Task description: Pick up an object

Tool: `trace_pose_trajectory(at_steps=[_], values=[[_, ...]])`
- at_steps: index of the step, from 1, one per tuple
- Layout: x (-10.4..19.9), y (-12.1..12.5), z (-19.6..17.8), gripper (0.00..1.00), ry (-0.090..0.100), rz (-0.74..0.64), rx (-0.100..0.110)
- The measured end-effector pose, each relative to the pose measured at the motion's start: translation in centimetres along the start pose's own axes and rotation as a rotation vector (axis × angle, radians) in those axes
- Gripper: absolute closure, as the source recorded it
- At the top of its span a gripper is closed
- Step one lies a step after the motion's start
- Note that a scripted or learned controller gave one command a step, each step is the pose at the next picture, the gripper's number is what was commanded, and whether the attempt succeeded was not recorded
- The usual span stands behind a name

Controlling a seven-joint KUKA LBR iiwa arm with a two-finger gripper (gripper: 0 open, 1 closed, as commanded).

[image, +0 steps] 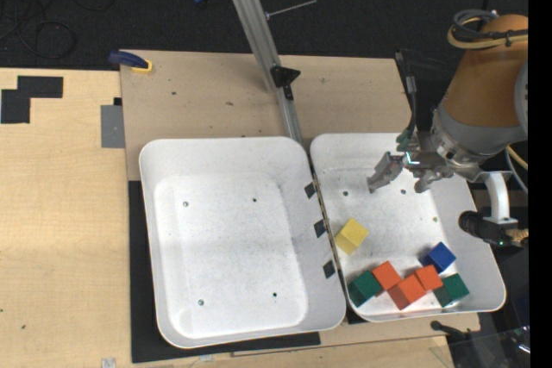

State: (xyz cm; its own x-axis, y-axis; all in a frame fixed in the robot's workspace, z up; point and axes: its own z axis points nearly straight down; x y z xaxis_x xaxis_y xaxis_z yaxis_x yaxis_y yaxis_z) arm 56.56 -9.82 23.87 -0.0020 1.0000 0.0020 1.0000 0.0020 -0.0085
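My gripper hangs over the upper middle of the right bin, open, with nothing between its fingers. Below it, a yellow block lies near the bin's left wall. Along the bin's front edge sits a cluster: a green block, an orange block, two more orange blocks, a blue block and a dark green block. The gripper is well above and apart from all of them.
The left bin lies beside the right one, with black clips along the shared wall. A slanted aluminium bar rises behind the bins. The arm's orange band fills the right side.
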Motion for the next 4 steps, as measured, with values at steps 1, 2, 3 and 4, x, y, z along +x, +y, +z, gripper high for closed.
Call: trace_pose_trajectory(at_steps=[1,2,3,4], values=[[-0.2,0.1,-0.2,0.00,-0.001,0.004,-0.005],[-1.1,-0.1,4.8,0.00,-0.001,0.003,0.001],[-0.6,0.0,9.3,0.00,0.000,0.003,0.000],[-0.5,0.0,14.5,0.00,-0.001,0.005,-0.004]])
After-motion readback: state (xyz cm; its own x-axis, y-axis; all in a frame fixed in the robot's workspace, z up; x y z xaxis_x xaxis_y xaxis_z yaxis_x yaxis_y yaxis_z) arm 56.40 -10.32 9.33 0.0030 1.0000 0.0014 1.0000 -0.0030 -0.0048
